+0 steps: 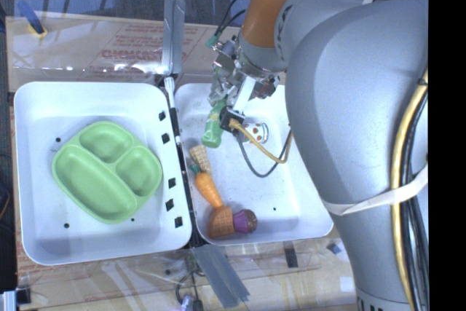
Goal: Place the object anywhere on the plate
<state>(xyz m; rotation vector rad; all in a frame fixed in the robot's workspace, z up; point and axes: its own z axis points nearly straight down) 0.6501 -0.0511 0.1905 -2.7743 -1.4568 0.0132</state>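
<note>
Green bottle-shaped toy (213,129) sits in the right bin (306,211), upper-left part, roughly upright, its top right under the gripper (223,107). Top of the toy seems to be between the fingers, but the wrist hardware crowds that spot; can't tell if the claw is clamped on it or just touching, so grip state unknown.

From the green toy:
- 6 o'clock, just beside: small tan corn-like piece (199,157) near the bin's left wall.
- 6 o'clock, further down: orange carrot (208,189), lying tilted, touching or nearly touching the tan piece.
- 5 o'clock, at the bin's bottom edge: ice cream cone toy (233,221) on its side, tan cone to the left, dark purple scoop to the right.
- 3 o'clock, near: small white round piece with red dots (257,132), partly behind a yellow cable (268,154) looping down off the wrist.
- 9 o'clock, well apart: green three-compartment plate (107,171) in the left bin (29,229), nothing on it.

Arm (342,84) comes in from 3 o'clock, orange band at 12 o'clock above the wrist.
</note>
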